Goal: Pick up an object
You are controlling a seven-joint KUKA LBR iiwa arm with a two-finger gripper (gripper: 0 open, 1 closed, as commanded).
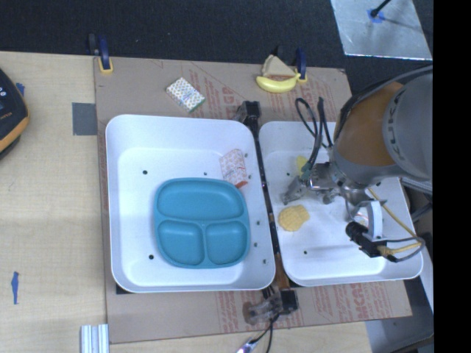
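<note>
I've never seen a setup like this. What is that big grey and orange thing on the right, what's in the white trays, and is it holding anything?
One camera looks down on the bench at a slant. The grey and orange shape is a robot arm reaching into the right bin; its gripper hangs near a round yellowish cookie-like piece. I can't tell whether it holds anything. The left bin holds a blue divided plate and a small patterned packet. A toy banana lies outside the bins.

round tan cookie lying flat in the right bin, centre-right of frame; small yellow item just above it.
</note>
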